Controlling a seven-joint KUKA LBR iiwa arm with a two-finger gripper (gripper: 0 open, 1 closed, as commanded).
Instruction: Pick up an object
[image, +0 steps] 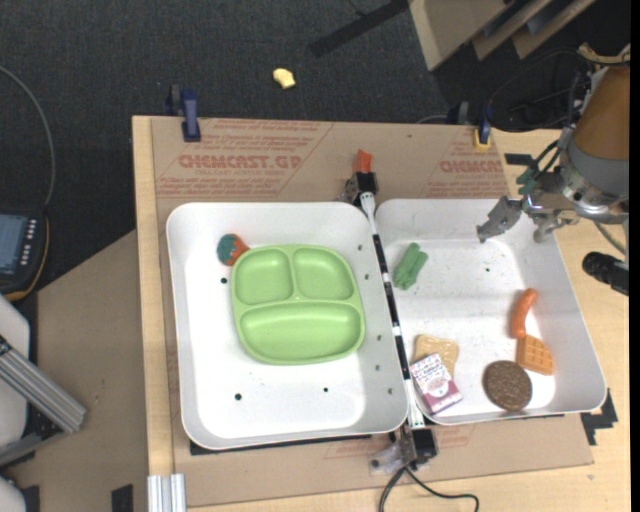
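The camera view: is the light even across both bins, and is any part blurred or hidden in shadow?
In the camera view, the light is soft and fairly even; the left bin and right bin show no strong glare. The green divided plate casts only a faint shadow. The arm at the upper right looks slightly blurred, and the tool is too soft to read clearly.
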